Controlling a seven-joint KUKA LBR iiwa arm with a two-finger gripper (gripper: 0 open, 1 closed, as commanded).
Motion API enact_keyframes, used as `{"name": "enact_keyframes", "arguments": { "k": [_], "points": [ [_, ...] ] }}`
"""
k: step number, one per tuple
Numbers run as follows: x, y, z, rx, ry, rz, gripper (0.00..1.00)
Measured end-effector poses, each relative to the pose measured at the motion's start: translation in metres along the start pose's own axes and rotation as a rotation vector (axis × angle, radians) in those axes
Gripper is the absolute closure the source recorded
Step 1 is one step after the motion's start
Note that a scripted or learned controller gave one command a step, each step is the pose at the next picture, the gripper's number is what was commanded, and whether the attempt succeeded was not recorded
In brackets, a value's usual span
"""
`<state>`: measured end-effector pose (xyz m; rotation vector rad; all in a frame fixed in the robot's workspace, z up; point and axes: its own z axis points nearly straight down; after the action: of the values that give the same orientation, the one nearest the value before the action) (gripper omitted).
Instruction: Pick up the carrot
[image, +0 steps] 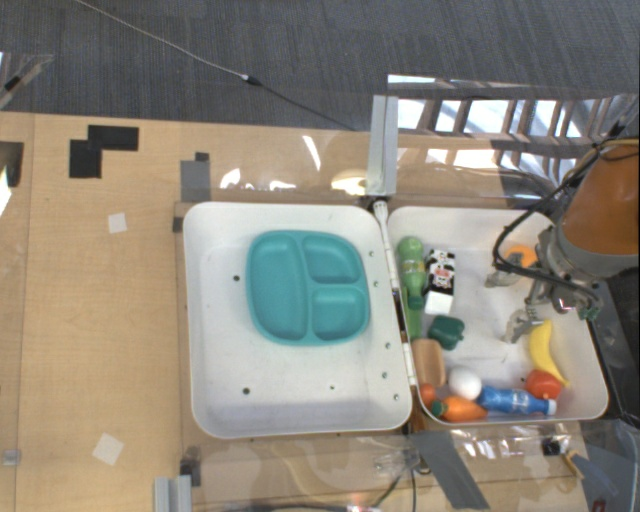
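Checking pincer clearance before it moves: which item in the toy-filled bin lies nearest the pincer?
The banana, the yellow curved piece just below the pincer. The carrot and blue bottle lie lower, along the bottom edge.

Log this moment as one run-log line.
task: pick up carrot | carrot: near edge of right bin, beside white egg | gripper: over bin's right side, above banana, apart from carrot | status: not grasped
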<state>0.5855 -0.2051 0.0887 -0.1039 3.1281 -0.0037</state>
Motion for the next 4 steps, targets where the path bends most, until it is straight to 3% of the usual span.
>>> {"name": "enact_keyframes", "arguments": {
  "k": [1,2,3,4],
  "points": [
    [-0.081,-0.004,-0.048,0.0,-0.006,0.055,0.0],
    [-0.081,-0.008,0.003,-0.003,0.024,0.137,0.0],
    [-0.088,-0.007,-0.013,0.003,-0.008,0.136,1.0],
    [-0.039,-0.004,-0.11,0.003,-0.006,-0.153,1.0]
  ]
}}
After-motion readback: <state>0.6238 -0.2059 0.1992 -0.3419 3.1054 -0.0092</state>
